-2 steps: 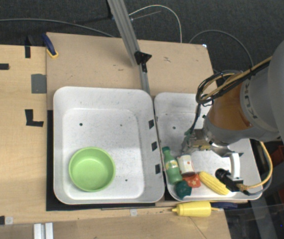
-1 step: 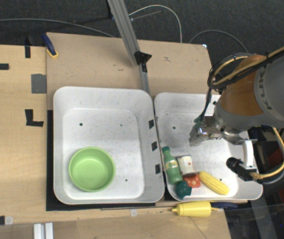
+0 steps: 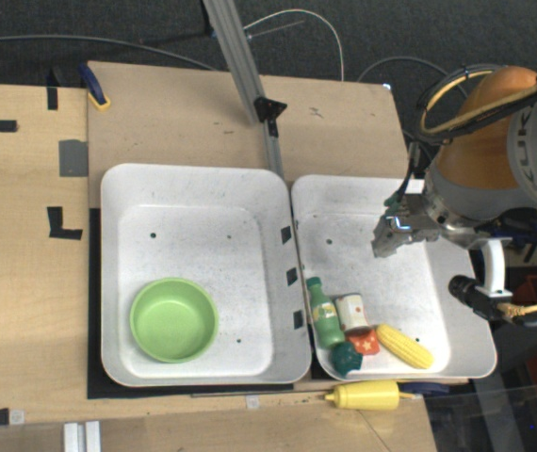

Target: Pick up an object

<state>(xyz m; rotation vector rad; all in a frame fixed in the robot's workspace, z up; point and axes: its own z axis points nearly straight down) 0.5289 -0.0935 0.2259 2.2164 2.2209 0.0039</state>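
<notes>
Right bin's upper floor lies open; toys crowd its near edge.

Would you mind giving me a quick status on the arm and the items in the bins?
Hand over right bin, nothing seen in it. Green bottle, corn and small items clustered at bin's near end. Green bowl in left bin. Path clear.

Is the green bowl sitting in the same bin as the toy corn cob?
No, the green bowl sits in the left bin, while the corn cob lies in the right bin.
</notes>
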